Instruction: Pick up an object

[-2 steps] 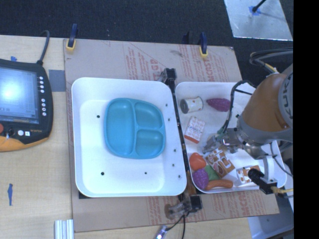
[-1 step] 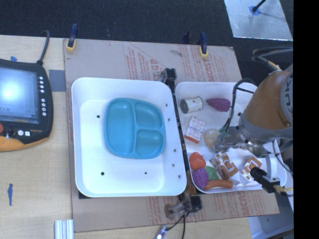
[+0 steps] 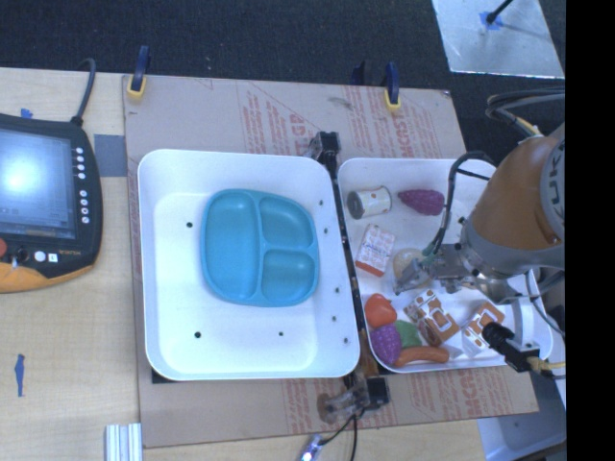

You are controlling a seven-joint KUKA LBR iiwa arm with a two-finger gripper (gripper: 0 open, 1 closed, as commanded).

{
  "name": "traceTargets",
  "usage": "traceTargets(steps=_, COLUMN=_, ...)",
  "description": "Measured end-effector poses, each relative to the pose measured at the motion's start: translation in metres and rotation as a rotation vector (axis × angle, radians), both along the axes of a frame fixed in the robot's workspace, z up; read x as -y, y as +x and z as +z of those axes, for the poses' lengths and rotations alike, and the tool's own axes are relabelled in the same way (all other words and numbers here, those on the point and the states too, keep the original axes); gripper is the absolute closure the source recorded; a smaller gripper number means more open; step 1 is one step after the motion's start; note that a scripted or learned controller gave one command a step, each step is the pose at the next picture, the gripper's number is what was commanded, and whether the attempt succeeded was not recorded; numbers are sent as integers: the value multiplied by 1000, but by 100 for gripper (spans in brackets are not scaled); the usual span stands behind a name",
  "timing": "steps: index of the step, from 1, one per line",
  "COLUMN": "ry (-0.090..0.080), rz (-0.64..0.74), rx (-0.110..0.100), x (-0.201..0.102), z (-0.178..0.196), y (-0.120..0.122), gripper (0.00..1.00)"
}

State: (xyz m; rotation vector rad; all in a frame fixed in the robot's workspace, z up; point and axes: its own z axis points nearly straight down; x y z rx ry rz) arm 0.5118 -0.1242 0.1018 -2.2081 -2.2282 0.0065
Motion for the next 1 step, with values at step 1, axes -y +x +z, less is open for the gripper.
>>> traceTargets(steps=1, ry=-1, rz=4, rx=-3, x=1, z=10, y=0, gripper=100)
